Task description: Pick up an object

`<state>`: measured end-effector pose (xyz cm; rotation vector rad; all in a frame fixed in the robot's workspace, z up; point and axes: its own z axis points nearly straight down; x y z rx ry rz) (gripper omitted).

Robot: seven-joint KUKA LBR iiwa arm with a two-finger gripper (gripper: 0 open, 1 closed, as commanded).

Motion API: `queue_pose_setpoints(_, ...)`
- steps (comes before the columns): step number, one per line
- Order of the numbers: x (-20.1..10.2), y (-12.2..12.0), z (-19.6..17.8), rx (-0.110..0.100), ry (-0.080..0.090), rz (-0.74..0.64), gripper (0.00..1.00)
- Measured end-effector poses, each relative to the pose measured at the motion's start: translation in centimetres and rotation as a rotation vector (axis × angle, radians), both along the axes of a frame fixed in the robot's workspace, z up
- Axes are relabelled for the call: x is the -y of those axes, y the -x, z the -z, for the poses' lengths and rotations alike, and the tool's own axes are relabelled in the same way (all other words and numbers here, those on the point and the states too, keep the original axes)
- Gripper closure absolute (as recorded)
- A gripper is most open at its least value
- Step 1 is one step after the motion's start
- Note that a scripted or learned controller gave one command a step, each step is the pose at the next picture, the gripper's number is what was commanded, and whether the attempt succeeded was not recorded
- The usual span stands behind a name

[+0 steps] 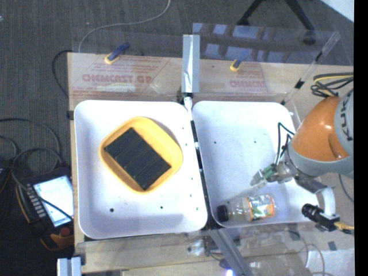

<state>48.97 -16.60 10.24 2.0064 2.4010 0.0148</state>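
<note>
A small clear plastic bottle with an orange label lies on its side near the front edge of the right bin, cap end pointing left. My gripper hangs just above and slightly behind the bottle, low over the bin floor, with nothing visibly held in it. In the left bin rests a yellow dish carrying a black ridged pad.
The grey arm with its orange band leans in over the right bin's right rim. A clear panel stands behind both bins. Cables and a lit tablet lie on the floor to the left.
</note>
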Motion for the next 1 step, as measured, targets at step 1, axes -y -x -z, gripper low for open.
queue_pose_setpoints(1,0.00,0.01,0.01,0.000,0.000,0.000,0.00)
